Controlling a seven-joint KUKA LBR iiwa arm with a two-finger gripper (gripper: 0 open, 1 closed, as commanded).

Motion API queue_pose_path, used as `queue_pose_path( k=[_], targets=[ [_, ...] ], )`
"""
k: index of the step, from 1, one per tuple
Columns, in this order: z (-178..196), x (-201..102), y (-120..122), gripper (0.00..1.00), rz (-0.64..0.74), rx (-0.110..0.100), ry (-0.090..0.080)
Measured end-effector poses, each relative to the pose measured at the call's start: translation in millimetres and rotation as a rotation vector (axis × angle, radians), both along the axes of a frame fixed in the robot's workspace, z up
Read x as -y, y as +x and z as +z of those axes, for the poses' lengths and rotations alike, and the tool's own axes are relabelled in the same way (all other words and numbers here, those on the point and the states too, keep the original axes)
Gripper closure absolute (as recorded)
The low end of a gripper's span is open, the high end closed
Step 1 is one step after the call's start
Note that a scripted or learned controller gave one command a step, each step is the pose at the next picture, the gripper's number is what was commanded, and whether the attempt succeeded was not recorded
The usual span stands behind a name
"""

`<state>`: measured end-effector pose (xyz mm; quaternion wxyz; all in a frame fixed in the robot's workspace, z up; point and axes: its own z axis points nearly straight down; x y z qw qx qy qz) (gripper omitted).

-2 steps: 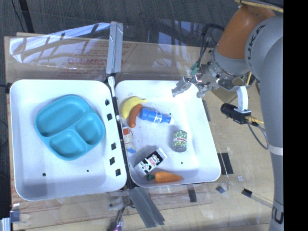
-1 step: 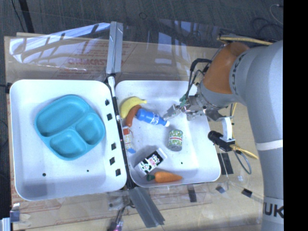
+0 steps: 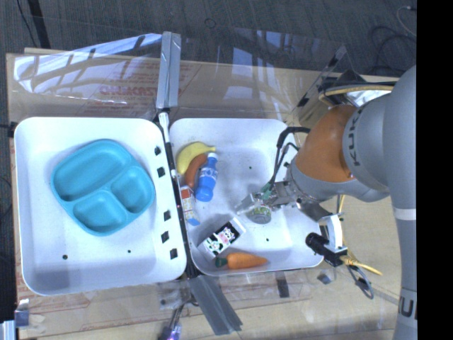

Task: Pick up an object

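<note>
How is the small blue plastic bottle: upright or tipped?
Tipped. The blue bottle lies flat in the right white bin, its whole side showing.

Left bin [image 3: 42, 261]: a blue three-compartment tray [image 3: 102, 186], set askew. Right bin [image 3: 241, 137]: a banana [image 3: 190, 153] near the far left corner, beside a red-brown sausage [image 3: 192, 173] and a blue bottle [image 3: 206, 183] with a white cap; nearer, a black-and-white box [image 3: 221, 237]; a carrot [image 3: 244, 261] along the near wall. Both bins stand on a tan table [image 3: 212, 83].
</note>
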<state>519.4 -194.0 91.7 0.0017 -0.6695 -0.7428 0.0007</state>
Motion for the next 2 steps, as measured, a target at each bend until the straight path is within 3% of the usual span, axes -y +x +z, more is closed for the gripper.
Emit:
queue_pose_path(
  k=[1,2],
  targets=[
    [10,0,1,1.0,0.006,0.001,-0.001],
    [99,-22,39,1.0,-0.14,0.001,-0.001]
  ],
)
